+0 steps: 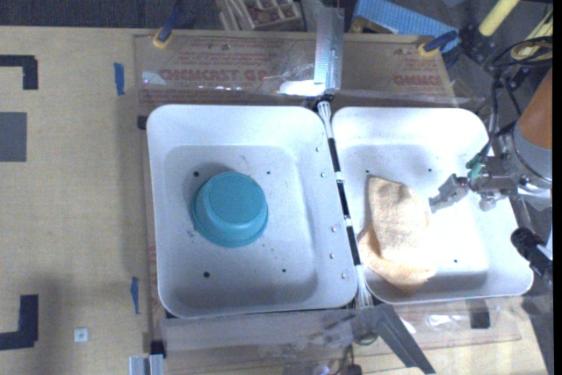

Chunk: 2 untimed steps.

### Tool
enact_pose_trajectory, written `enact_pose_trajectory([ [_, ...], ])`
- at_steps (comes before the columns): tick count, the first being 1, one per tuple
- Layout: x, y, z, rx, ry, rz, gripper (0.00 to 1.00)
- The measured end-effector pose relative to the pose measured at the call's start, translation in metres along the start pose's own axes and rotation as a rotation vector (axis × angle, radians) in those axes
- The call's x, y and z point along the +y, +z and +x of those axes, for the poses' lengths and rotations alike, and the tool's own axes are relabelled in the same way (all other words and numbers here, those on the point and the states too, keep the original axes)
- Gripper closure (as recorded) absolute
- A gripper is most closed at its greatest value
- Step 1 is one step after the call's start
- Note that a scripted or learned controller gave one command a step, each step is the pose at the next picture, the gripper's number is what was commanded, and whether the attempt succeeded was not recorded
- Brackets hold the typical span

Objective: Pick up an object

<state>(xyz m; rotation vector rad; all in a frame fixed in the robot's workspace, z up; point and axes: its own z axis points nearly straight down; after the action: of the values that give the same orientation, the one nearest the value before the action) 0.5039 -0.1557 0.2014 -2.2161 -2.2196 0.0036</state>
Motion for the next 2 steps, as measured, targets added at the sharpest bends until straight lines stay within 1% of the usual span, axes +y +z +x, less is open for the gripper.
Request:
enact_pose_trajectory([
  [1, 0.044, 0.067, 0.058, 0.0, -0.222, 0.0, 0.0],
  [2, 0.057, 0.112, 0.055, -0.002, -0.107, -0.01, 0.0],
])
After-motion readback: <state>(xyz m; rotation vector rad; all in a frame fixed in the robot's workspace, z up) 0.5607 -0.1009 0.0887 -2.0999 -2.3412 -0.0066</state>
